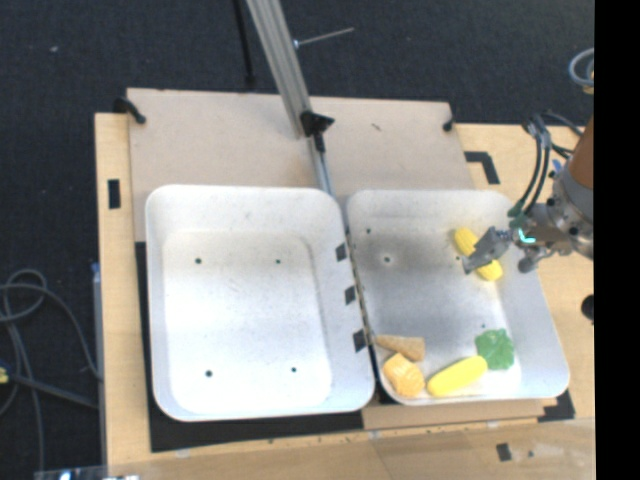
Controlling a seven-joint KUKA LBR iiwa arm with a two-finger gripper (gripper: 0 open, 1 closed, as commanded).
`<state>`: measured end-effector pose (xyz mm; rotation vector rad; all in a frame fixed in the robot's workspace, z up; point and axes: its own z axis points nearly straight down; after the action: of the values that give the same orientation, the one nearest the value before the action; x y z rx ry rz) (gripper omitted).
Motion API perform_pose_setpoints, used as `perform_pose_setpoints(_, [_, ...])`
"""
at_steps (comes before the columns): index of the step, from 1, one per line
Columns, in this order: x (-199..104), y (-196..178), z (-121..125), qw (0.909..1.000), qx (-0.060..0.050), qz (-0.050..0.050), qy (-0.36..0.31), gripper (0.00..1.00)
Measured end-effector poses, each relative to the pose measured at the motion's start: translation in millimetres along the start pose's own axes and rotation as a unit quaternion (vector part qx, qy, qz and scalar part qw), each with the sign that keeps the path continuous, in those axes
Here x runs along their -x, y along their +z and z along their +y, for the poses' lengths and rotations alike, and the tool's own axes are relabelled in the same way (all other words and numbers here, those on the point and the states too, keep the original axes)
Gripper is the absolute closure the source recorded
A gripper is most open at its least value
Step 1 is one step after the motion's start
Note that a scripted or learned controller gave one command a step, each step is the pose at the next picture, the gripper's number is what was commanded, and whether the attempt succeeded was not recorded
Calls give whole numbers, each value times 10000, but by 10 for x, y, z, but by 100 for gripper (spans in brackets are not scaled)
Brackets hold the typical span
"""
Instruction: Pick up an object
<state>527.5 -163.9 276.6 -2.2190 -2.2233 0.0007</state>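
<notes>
Hovering over right bin (520, 373) near far right wall | pincer (505, 251) spread, pinching nothing | yellow piece (465, 240) lay just left of nearer finger, touching or nearly, long axis slanting toward bin's right wall

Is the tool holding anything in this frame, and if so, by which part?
It cannot be told. The tool sits right at a small yellow object in the right bin, but the view does not settle a hold.
</notes>
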Motion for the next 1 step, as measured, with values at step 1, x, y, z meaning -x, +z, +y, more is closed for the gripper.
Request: perform_pose_setpoints(1, [0, -18, 7, 10000, 19, -5, 3, 0])
